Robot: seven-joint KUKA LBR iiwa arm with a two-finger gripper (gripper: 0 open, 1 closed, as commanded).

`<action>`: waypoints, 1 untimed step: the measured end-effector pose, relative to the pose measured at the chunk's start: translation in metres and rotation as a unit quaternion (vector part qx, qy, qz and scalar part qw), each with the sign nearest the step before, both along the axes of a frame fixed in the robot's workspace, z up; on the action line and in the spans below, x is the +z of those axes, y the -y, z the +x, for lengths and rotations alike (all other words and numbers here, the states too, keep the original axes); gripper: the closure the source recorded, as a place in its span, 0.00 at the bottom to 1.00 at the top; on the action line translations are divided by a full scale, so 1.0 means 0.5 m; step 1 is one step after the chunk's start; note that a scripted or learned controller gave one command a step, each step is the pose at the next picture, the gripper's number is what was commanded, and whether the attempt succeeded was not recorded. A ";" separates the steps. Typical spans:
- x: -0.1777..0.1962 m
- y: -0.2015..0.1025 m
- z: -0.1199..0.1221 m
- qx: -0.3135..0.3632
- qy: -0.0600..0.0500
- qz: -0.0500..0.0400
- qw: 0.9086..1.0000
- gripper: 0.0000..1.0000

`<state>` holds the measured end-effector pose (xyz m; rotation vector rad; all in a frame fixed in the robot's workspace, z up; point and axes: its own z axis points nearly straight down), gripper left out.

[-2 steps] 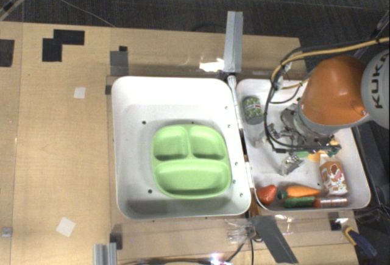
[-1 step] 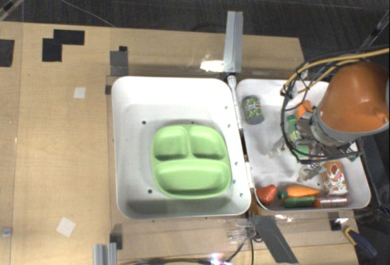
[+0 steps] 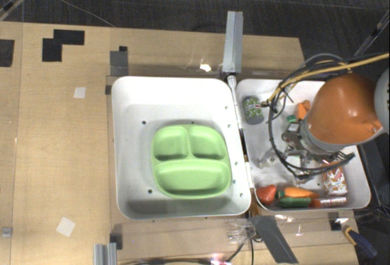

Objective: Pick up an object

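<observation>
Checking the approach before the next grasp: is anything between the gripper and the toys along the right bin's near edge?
Nothing I can see. The arm hangs low over the right bin, hiding its own tip. The carrot and red toy lie just below it, uncovered.

No text, brand or number can be read anywhere in the frame. The small carton (image 3: 334,181) at the lower right, in the right bin (image 3: 365,194), carries red and white print too small to make out. The round can (image 3: 253,108) at that bin's upper left has a patterned top, also unreadable.
</observation>
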<state>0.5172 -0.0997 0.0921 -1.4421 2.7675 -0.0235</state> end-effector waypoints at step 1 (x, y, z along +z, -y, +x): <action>0.002 0.020 -0.037 0.109 0.007 -0.002 0.994 0.00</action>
